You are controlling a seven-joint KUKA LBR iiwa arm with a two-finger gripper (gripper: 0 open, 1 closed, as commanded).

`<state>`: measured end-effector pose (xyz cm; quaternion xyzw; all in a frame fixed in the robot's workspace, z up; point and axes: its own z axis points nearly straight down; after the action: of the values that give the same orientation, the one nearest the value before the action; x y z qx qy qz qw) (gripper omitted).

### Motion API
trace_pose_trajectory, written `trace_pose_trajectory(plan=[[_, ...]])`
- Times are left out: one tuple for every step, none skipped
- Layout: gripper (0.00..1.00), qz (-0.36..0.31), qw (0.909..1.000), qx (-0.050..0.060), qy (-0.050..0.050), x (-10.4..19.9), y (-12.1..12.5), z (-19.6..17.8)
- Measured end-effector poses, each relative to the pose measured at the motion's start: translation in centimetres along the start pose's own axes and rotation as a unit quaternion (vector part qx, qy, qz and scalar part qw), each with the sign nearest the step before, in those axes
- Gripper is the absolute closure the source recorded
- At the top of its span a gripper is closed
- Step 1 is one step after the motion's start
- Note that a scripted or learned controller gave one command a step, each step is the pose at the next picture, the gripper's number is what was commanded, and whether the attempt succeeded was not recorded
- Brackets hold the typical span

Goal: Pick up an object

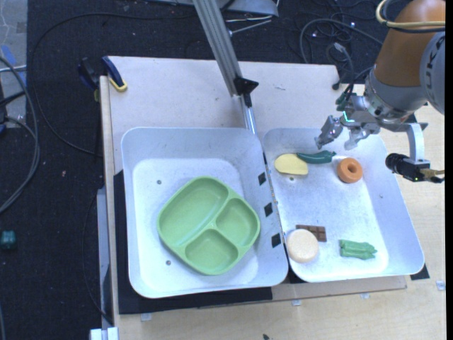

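Note:
My gripper (340, 134) hangs open over the far part of the right bin (368, 204), with nothing between its fingers. Just below it lie a teal pod-shaped toy (316, 157), a yellow lemon-like piece (291, 165) and an orange ring (350, 170). Toward the near edge of the same bin sit a cream round disc (302, 246), a brown chocolate bar (312, 231) partly under it, and a green leafy piece (357, 249).
The left bin (141, 190) holds a green three-compartment plate (208, 224). A slanted metal pole (219, 37) rises from the seam between the bins. Cables lie on the dark floor behind the bench.

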<state>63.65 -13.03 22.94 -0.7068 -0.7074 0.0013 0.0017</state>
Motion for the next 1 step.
trace_pose_trajectory(plan=[[0.0,0.0,1.0,-0.002,0.0,0.0,0.12,-0.24]])
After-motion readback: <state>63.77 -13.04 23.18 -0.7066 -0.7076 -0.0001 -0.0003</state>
